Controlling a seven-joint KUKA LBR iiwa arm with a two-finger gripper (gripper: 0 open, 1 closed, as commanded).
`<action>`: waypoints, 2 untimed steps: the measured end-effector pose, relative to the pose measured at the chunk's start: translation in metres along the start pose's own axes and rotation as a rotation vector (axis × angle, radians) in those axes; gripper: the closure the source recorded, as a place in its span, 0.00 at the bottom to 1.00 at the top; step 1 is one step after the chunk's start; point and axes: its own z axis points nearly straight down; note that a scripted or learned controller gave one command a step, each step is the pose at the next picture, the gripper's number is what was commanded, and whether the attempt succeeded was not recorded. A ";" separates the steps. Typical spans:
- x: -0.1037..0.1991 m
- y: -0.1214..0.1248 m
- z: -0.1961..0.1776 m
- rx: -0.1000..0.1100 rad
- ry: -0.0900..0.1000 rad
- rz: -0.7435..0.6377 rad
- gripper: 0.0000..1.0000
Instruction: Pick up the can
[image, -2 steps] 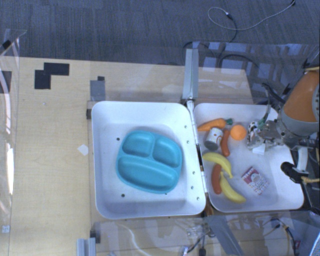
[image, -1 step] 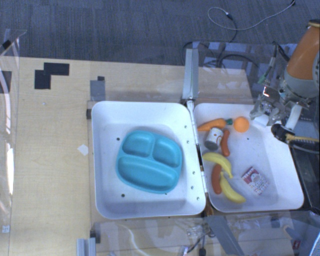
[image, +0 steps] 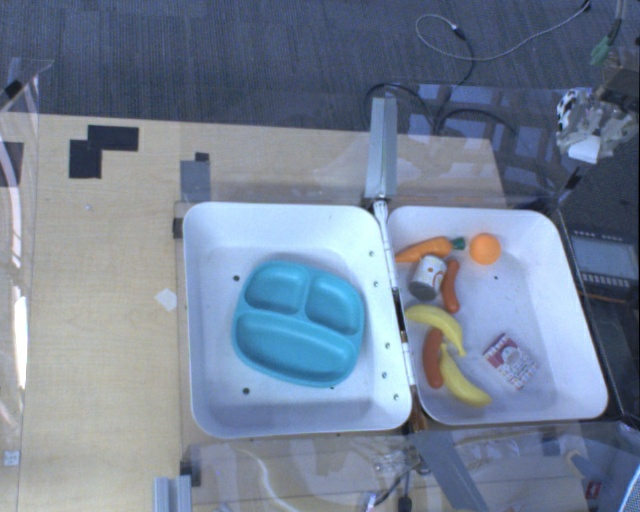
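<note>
Can (image: 428, 277) lies on its side near the right bin's (image: 560, 300) left wall toward the far edge, wedged between carrot (image: 425, 248) and sausage (image: 451, 285), so I'd need a narrow approach; gripper (image: 590, 128) waits off the far-right corner

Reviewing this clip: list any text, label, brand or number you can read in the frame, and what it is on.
No text can be read in this frame.
Red and white packet in the right bin: printed markings, too small and blurred to read.
Can lying by the carrot: label too blurred to read.
Blue tray in the left bin: no markings visible.
</note>
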 end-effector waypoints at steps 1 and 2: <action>0.075 -0.008 -0.035 0.002 0.001 0.150 1.00; 0.062 -0.005 -0.035 0.002 0.000 0.131 1.00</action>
